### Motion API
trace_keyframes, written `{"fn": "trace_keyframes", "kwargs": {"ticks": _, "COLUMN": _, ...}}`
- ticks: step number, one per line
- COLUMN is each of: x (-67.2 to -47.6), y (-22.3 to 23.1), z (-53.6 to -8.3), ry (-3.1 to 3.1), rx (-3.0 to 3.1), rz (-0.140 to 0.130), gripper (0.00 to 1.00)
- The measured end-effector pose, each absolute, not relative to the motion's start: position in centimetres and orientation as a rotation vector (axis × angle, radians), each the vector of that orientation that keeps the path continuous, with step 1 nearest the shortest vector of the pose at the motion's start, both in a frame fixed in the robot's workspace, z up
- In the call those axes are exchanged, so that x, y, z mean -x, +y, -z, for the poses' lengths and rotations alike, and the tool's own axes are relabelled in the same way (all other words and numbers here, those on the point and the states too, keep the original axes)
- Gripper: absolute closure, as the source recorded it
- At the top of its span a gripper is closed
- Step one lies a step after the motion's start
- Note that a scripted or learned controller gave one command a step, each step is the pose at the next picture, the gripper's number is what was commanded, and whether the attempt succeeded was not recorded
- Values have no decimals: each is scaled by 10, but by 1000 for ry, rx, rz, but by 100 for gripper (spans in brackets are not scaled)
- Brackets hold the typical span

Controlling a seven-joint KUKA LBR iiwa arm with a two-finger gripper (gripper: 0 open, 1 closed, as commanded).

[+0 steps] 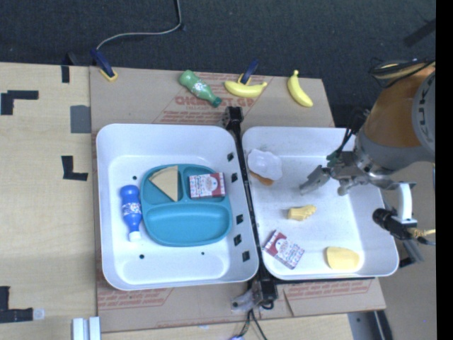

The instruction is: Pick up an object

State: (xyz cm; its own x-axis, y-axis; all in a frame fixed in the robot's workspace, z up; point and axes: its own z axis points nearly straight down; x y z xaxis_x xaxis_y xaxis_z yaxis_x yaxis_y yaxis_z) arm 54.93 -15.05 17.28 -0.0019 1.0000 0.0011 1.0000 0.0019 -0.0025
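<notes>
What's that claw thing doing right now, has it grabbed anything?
Gripper: above the right bin, over bare floor beyond the small yellow piece; nothing seen in it, and whether it is open or closed cannot be told.

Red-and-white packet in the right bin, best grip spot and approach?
Probably from straight above, fingers closing across the short width of the red-and-white packet. It lies flat and tilted on the right bin floor, so the wrist should turn to match. Its middle looks best: space shows on all sides, while the left corner sits nearer the bin wall. The gripper hangs farther up-right.
</notes>
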Motion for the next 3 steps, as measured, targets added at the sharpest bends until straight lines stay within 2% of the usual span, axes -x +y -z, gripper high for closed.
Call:
{"fn": "trace_keyframes", "kwargs": {"ticks": 1, "x": -545, "y": -122, "z": -86, "ry": -2223, "rx": 2222, "rz": 2, "gripper": 0}}
{"fn": "trace_keyframes", "kwargs": {"ticks": 2, "x": -545, "y": -123, "z": -96, "ry": -2225, "rx": 2226, "rz": 1, "gripper": 100}}
{"fn": "trace_keyframes", "kwargs": {"ticks": 3, "x": -545, "y": -123, "z": -96, "ry": -2225, "rx": 2226, "rz": 1, "gripper": 0}}
